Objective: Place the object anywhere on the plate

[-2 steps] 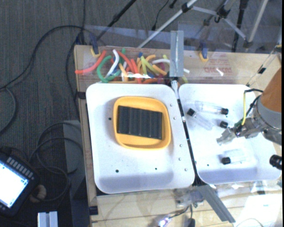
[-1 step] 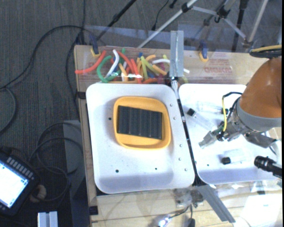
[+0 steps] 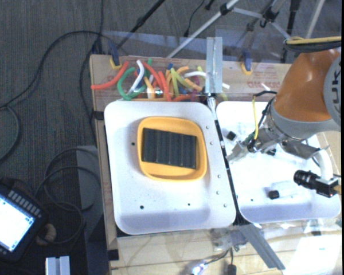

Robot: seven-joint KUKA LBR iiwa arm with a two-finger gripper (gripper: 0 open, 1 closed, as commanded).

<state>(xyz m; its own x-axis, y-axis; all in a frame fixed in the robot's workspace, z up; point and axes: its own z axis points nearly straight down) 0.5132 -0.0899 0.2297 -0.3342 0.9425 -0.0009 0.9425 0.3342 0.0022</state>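
A yellow plate with a dark ribbed centre is seen lying in the left bin, set there as the target for the placing task. The arm, grey with an orange band, is reached in from the right and hung low over the right bin, with the gripper lowered near that bin's left wall, just beside the divide between the two bins. Whether its fingers are wide, narrow or closed on anything cannot be told at this size. A small dark object, judged to be the piece to be moved, is left lying on the right bin's floor near its near edge, well apart from the plate. Coloured cables are heaped at the bench's far side.
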